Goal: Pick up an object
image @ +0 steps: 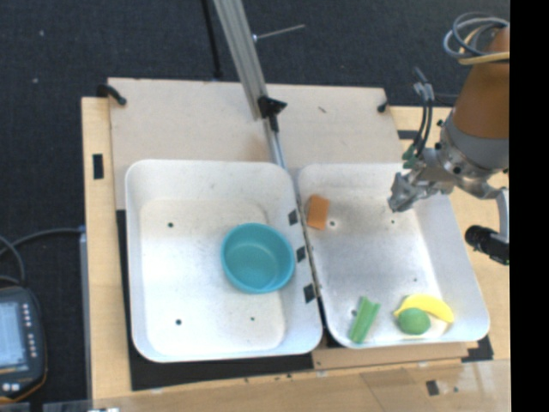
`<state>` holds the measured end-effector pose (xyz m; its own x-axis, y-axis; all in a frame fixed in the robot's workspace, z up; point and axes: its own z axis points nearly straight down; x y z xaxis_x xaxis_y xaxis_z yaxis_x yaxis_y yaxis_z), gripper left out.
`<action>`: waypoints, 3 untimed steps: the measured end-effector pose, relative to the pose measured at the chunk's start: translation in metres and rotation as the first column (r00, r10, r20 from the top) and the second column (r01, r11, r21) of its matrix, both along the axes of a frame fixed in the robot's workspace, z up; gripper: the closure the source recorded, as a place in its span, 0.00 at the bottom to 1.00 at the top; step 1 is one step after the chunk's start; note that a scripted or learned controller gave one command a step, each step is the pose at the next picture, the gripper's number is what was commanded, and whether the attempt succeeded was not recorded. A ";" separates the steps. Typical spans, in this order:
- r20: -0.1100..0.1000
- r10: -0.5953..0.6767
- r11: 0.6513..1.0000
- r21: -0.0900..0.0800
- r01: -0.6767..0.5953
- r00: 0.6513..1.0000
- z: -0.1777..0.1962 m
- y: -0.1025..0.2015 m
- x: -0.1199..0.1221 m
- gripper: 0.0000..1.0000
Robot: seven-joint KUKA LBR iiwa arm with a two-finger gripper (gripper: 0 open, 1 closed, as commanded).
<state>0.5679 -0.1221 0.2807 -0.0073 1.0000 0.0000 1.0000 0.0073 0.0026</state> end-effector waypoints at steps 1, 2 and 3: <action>-0.001 0.000 1.000 0.001 0.000 1.000 -0.005 0.061 0.000 1.00; -0.002 -0.001 1.000 0.000 0.001 1.000 -0.020 0.110 -0.011 1.00; -0.001 0.001 1.000 0.001 -0.001 1.000 -0.023 0.170 -0.011 1.00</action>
